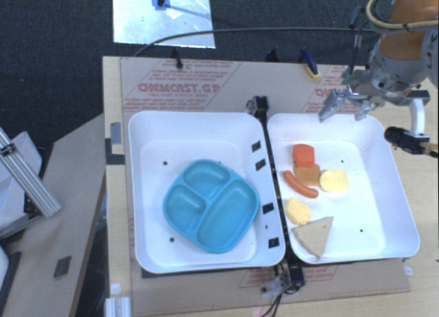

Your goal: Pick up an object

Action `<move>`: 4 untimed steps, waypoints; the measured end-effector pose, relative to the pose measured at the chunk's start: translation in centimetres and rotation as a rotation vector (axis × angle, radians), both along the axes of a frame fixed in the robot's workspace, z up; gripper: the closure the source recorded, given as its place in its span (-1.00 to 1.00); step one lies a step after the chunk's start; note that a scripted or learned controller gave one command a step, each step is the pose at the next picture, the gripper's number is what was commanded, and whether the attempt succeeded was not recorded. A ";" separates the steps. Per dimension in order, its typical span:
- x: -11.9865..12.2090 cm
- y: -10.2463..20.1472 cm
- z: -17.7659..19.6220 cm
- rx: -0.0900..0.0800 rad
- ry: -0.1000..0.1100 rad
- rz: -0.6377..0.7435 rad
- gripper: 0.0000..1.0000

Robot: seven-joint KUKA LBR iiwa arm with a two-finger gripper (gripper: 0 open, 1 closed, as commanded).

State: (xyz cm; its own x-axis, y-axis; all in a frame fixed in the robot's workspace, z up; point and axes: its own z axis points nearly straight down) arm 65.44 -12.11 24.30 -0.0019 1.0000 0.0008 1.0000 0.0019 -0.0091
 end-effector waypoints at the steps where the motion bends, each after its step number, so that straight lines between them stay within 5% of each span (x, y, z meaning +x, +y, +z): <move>1: 0.2 0.0 0.7 -0.001 -0.011 0.002 -1.00; 4: -0.3 0.6 -15.9 -0.001 -0.012 0.001 -1.00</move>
